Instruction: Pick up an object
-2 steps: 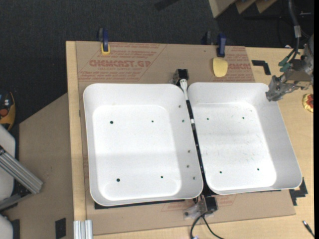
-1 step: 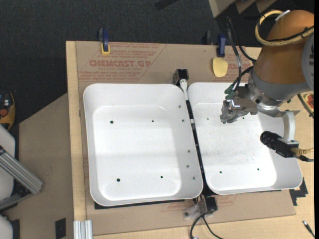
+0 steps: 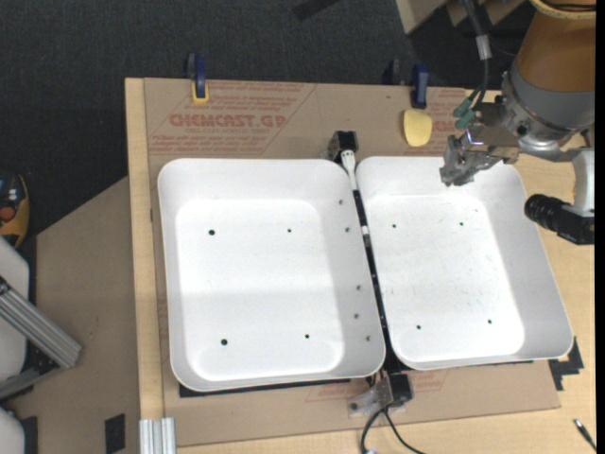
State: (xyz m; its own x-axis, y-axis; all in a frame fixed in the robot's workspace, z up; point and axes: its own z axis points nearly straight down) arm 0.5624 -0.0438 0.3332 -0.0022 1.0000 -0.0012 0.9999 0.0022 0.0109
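A small pale yellow object lies on the brown board just beyond the far edge of the right bin, outside both bins. My gripper hangs over the far rim of the right bin, a little to the right of the yellow object and nearer the camera. It is apart from the object, and I see nothing in it. The left bin sits beside the right one.
Two blue clamps grip the far edge of the board. A black fitting sits at the far end of the seam between the bins. A cable connector lies at the near end.
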